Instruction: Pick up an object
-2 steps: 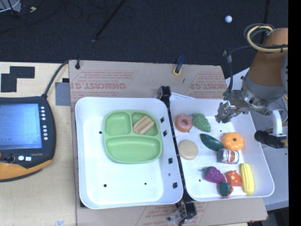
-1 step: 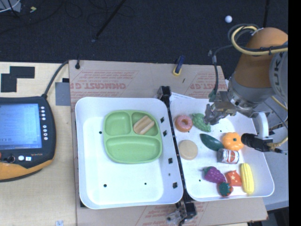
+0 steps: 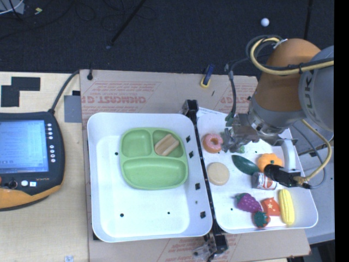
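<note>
Camera view: my gripper hangs low over the upper part of the right bin, just right of the pink donut; the gripper is a dark blur here, so I cannot tell whether it is wide, narrow or holding anything; nothing visibly held. My arm comes in from the right, orange band above the wrist.

Right bin contents: donut lies flat near the bin's upper left, round, no clear long axis; tan round cookie just below it; dark green oblong piece right of the cookie, long axis running upper-left to lower-right; orange fruit beside it; small can on its side just under the orange; purple grapes lower down; red piece with a star right of the grapes; yellow corn at far right, long axis roughly top to bottom; small green-and-red item near the bin's lower edge.

Left bin: green divided plate, with a tan bread-like block in its upper right compartment, long axis tilted lower-left to upper-right.

Tabletop at left carries a pendant with a lit screen.
</note>
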Tool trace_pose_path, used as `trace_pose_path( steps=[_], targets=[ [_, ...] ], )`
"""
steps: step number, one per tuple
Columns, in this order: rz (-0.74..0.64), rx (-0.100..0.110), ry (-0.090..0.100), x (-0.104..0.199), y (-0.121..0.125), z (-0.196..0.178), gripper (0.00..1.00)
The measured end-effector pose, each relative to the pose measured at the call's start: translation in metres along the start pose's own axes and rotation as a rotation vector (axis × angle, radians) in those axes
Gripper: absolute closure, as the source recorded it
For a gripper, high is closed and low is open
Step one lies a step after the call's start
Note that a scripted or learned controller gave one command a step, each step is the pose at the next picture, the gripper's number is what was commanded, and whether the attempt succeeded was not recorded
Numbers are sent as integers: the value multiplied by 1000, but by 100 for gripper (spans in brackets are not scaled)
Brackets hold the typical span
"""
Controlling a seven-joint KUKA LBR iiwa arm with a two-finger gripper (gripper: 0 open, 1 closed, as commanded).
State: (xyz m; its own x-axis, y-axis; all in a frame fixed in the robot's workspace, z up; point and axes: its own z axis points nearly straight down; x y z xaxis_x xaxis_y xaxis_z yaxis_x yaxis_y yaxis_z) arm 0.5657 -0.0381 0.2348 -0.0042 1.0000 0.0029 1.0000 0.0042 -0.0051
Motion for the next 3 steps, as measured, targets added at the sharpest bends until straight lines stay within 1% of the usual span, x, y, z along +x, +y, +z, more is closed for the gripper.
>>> trace_pose_path(
  steps=[1, 2, 3],
  targets=[
    [-1, 0, 0, 54, -14, -5, 100],
    [-1, 1, -1, 107, -21, -1, 100],
    [7, 2, -3, 107, -28, 18, 100]
  ],
)
